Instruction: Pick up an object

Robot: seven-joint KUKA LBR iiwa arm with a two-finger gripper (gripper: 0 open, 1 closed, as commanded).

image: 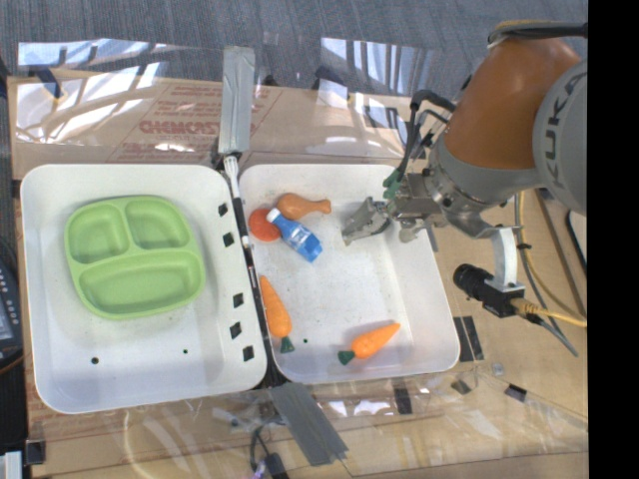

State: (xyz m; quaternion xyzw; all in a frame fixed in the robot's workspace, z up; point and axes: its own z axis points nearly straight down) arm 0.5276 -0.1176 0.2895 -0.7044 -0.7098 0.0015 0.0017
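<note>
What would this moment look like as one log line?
gripper: over right bin, holding nothing | nearest: drumstick, blue bottle | pick: not yet

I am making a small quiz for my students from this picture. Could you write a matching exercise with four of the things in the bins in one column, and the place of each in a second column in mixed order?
Things:
1. green divided plate
2. blue bottle
3. toy drumstick
4. carrot with green top

Places:
A. near the front wall of the right bin
B. in the left bin
C. far part of the right bin, just behind the bottle
D. beside an orange disc, lying at a slant

Pairs: 1-B, 2-D, 3-C, 4-A
</note>
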